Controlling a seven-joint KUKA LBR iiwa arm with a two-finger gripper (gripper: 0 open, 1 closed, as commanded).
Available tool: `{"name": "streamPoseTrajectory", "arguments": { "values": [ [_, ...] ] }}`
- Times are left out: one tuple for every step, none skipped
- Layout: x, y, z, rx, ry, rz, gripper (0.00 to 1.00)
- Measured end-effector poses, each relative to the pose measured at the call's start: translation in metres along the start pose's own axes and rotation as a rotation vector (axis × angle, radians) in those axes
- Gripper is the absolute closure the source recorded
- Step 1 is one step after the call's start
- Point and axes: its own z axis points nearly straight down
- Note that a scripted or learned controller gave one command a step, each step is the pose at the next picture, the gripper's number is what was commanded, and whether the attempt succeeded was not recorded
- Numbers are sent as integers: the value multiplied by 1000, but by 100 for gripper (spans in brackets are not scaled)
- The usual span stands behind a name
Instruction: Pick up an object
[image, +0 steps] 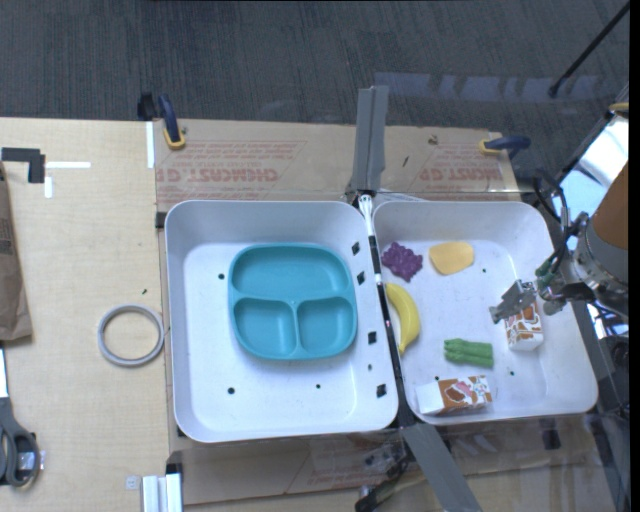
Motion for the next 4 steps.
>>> {"name": "streamPoseTrajectory", "arguments": {
  "values": [
    [-49,-28,-44,-3,-2,-170,0],
    [-15,38,62,1,0,140,0],
    [-57,26,6,-1,-2,-90,0],
    [-19,-7,94,-20,-11,37,0]
  ]
}}
